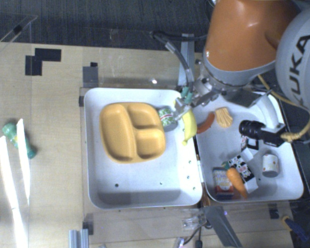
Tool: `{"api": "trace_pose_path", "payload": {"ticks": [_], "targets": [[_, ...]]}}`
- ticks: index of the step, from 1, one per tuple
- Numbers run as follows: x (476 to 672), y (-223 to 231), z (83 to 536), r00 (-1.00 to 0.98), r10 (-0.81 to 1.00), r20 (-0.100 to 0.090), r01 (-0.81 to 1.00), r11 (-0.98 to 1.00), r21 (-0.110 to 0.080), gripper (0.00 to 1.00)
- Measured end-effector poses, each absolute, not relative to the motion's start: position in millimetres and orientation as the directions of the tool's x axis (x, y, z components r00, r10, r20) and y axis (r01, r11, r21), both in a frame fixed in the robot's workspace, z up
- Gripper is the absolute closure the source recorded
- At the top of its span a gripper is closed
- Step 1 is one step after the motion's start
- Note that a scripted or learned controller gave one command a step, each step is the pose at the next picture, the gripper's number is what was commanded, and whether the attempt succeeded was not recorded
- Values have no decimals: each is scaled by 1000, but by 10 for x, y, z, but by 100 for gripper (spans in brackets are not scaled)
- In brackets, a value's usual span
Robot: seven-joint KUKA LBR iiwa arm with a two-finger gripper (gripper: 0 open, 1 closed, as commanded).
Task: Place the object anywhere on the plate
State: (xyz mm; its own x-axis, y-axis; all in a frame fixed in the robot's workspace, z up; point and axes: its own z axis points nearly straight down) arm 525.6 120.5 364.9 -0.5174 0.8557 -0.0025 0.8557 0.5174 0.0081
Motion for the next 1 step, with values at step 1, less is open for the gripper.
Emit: {"api": "trace_pose_path", "payload": {"ticks": [1], "targets": [[5490,690,4368,-522,853,-4,853,522,9,100]]}}
